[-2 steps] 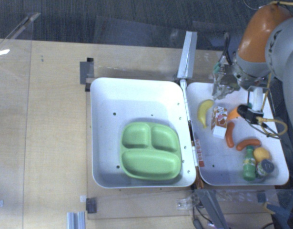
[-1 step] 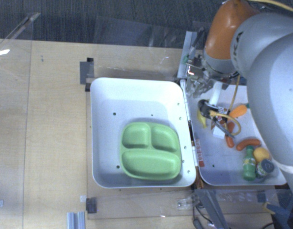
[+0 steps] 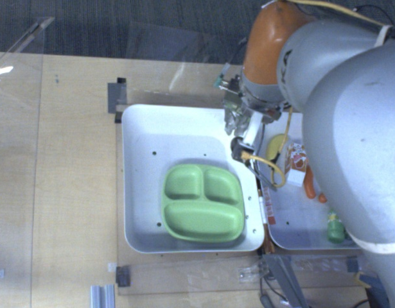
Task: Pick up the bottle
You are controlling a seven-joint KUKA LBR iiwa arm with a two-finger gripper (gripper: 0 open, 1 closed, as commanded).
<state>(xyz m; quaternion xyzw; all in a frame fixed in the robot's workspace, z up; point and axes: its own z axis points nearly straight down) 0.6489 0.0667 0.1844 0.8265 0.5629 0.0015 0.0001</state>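
A small green object (image 3: 336,230) that looks like the bottle lies near the front of the right bin (image 3: 293,236), partly hidden by the arm's grey body. My gripper (image 3: 238,126) hangs below the orange wrist band. It is over the back right corner of the left bin (image 3: 139,172), close to the wall between the two bins. It is well away from the green object, up and to the left of it. Nothing shows in its grasp.
A green divided plate (image 3: 202,203) lies in the front half of the left bin. The right bin holds a yellow item (image 3: 276,147), a red and white packet (image 3: 296,158) and an orange piece (image 3: 310,182). The arm covers much of the right bin.
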